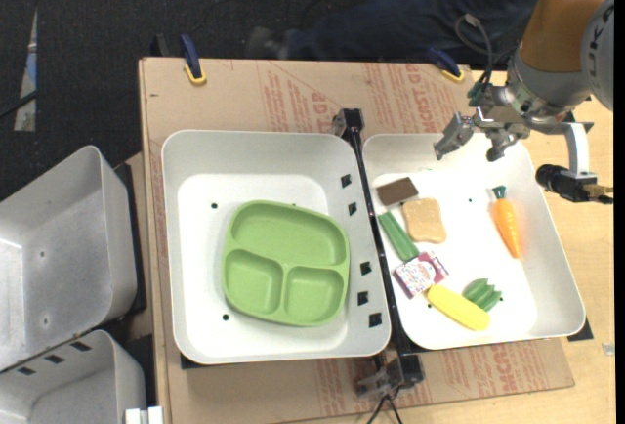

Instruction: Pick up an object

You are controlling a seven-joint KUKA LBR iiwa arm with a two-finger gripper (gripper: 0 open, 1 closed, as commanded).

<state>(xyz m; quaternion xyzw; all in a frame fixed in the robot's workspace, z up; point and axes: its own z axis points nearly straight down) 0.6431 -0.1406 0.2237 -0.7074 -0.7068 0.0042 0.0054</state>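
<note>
My gripper (472, 142) hangs over the far edge of the right bin (557, 315), open, with nothing between its spread fingers. Below it in that bin lie a brown block (397, 190), a tan bread slice (425, 220) and a long green piece (397, 234) near the left wall. A pink and white packet (420, 274), a yellow piece (457, 307) and a small green item (481, 292) lie toward the front. An orange carrot (508, 226) lies on the right side, a little in front of the gripper.
The left bin (186, 217) holds a green divided plate (286, 262). A black divider strip (366, 217) runs between the two bins. Grey tubs (59, 246) stand off the bench at the left.
</note>
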